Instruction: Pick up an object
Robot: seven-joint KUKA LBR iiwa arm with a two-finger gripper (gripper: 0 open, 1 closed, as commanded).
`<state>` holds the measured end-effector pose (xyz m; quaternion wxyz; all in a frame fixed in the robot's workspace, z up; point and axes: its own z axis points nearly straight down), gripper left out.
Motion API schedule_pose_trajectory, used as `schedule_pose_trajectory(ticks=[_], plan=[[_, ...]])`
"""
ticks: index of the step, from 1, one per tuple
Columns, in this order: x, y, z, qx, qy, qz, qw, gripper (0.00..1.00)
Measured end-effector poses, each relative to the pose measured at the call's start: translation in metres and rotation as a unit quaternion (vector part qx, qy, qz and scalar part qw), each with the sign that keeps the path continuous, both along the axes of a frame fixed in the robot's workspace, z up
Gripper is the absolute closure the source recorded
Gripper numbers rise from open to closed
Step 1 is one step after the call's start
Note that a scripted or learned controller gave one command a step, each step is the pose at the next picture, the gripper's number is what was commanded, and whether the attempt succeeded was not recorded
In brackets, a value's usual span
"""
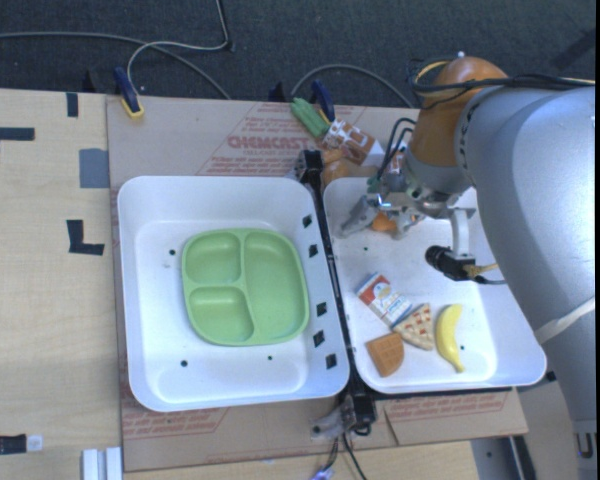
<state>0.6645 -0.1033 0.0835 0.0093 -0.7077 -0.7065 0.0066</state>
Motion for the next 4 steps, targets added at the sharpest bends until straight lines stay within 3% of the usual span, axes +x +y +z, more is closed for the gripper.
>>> schedule_pose_trajectory(ticks=[4], plan=[[0.0001,-0.0005,0.0,-0.002,-0.001,-0.001,1.0,0.0]])
